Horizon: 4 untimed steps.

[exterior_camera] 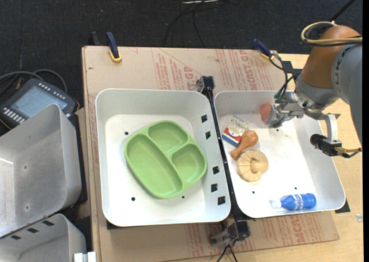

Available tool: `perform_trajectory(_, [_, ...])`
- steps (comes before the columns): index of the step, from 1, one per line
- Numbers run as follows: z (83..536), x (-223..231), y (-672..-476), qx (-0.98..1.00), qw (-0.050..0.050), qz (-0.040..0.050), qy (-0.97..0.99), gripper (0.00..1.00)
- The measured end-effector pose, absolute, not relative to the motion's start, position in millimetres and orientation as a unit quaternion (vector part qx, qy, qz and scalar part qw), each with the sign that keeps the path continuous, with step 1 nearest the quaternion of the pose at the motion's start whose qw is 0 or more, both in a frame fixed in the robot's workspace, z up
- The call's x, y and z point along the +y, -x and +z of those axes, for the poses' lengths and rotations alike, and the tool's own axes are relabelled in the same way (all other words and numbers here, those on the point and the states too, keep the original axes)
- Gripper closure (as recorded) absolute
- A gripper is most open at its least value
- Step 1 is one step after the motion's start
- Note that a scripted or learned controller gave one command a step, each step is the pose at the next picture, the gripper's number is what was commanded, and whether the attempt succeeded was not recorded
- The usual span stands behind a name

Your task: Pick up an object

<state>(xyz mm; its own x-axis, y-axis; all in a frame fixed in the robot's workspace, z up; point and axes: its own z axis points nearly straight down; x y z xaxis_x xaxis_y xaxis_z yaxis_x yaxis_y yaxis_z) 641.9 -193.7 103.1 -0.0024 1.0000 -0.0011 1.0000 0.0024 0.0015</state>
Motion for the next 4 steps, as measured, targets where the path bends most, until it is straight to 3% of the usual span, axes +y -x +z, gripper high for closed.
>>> perform_trajectory(2, [210.4, -178.0, -647.3, 0.709, 0.003, 0.0017, -0.706, 1.0])
perform_trajectory(3, [215.8, -177.7, -648.1, 0.708, 0.001, 0.0007, -0.706, 1.0])
perform_trajectory(4, [211.8, -117.0, -642.3, 0.709, -0.001, -0.0002, -0.705, 1.0])
